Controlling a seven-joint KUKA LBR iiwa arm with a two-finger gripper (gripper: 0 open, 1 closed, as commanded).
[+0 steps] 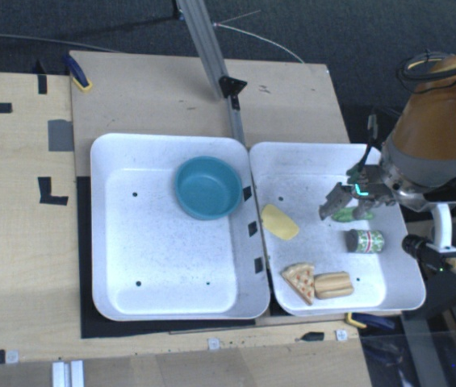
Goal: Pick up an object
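Gleaming round blue bowl point(207, 187); white bin point(123, 224)

A metal pole point(208, 43) slants across the wooden bench point(18, 232).

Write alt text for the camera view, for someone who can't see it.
A robot arm reaches from the right, its tool low over a green object in the right bin, near a small can, a yellow piece, a pizza slice and a bread roll. The left bin holds a blue bowl.

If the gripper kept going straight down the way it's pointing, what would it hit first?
Probably the small green object directly under the gripper in the right white bin, though depth is hard to judge from above.
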